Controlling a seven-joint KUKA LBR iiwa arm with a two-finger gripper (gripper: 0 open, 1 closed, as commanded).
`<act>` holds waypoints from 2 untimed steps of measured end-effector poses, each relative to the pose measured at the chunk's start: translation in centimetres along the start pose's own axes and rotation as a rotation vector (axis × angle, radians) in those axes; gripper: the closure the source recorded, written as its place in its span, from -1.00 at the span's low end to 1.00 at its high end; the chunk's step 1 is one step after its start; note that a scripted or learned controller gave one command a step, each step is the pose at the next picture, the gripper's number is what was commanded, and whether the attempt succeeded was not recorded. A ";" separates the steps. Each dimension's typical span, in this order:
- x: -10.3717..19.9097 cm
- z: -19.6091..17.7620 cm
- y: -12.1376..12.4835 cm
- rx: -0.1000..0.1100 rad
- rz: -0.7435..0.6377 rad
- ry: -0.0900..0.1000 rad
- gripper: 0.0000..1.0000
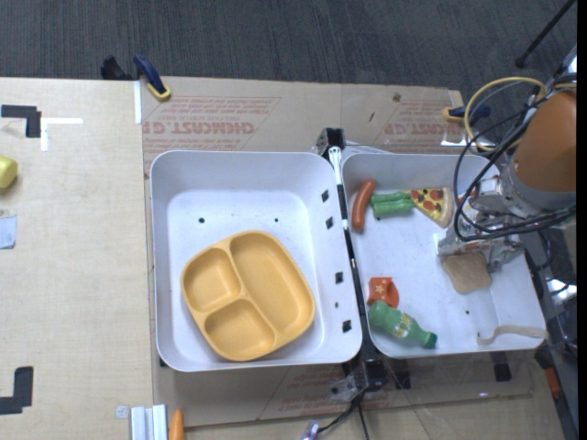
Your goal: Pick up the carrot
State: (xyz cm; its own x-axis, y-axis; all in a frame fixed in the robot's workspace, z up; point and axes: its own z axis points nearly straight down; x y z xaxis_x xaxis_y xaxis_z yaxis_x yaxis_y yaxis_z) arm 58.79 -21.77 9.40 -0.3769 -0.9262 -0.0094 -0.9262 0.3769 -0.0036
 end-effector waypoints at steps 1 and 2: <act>-2.8 -1.2 -6.2 0.001 -0.373 -0.006 -1.00; -10.0 0.2 -3.8 -0.003 -0.492 0.001 -1.00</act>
State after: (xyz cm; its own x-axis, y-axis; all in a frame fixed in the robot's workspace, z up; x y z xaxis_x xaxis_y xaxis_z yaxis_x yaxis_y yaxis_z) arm 66.05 -13.90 9.31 0.1058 -0.9944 -0.0063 -0.9944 -0.1057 -0.0046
